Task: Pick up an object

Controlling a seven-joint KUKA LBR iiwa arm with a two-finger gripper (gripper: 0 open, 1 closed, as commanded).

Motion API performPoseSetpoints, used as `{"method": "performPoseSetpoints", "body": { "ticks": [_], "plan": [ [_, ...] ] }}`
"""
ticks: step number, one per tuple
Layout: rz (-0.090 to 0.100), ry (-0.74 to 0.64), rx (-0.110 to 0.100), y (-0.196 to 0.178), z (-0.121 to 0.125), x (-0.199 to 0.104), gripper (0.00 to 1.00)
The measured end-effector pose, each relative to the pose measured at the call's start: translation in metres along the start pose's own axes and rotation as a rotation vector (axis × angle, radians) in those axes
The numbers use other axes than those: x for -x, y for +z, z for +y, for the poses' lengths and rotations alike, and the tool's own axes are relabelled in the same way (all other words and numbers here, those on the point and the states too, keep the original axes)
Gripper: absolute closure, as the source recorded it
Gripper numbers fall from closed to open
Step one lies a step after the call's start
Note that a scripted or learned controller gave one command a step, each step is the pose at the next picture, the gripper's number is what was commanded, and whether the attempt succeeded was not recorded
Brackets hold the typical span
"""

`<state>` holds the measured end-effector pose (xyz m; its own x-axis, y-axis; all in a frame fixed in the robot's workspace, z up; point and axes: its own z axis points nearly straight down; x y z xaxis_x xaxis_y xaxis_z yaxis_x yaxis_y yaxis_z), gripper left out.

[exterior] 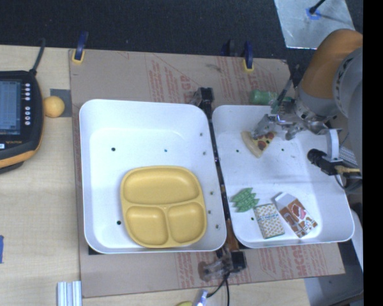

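Observation:
In the right bin (319, 171), my gripper (269, 130) hangs low at the back left corner, right over a pizza-slice toy (254, 145) and touching or nearly touching its upper end. Toward the bin's front lie a green leafy piece (244, 199), a small patterned packet (269, 220) and a red and white carton (296, 215), close together. The grey arm with its orange band (329, 62) comes in from the right over the bin's back edge.
The left bin (108, 139) holds a yellow divided tray (163, 204). A green item (263, 97) lies behind the right bin on the cardboard. An orange ball (53, 106) and a control pendant (9, 120) sit at the far left.

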<state>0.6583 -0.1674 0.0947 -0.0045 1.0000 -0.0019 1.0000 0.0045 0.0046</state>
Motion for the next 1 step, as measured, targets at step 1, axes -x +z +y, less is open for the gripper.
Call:
{"method": "performPoseSetpoints", "body": {
  "ticks": [1],
  "plan": [
    [-0.001, 0.0, 0.001, -0.0002, -0.0668, -0.0058, 0.0]
  ]
}}
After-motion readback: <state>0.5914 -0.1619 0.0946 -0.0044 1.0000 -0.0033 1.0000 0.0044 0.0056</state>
